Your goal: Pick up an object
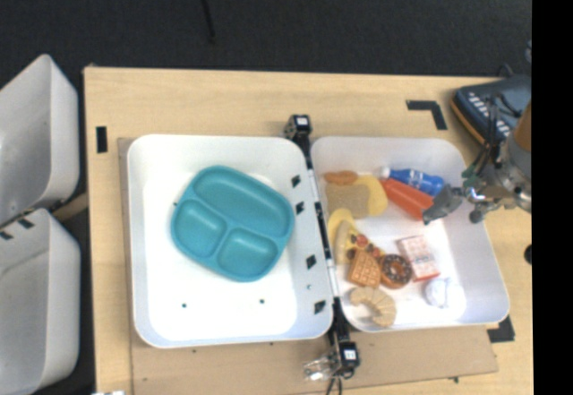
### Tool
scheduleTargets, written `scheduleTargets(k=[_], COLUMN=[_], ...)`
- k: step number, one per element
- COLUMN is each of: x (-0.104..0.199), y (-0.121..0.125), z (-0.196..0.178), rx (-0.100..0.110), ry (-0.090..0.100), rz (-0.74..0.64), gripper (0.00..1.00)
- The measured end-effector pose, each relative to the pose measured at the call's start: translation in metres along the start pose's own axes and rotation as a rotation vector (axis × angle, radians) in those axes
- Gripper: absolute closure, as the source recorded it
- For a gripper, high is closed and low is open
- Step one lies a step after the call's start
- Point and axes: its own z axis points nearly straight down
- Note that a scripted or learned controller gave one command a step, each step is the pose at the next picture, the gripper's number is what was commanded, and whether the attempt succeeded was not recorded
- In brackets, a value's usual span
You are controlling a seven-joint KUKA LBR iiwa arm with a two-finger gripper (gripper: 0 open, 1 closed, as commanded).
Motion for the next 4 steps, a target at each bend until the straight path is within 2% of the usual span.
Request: scheduleTargets(k=[2, 3, 4], x=[0.014, 0.013, 0.012], y=[0.008, 0.008, 0.008], z=[0.108, 0.129, 0.118], rx=[0.005, 0.002, -0.001], ry=[0.001, -0.001, -0.001], rz=[0.003, 0.006, 0.012], gripper=[0.00, 0.00, 1.00])
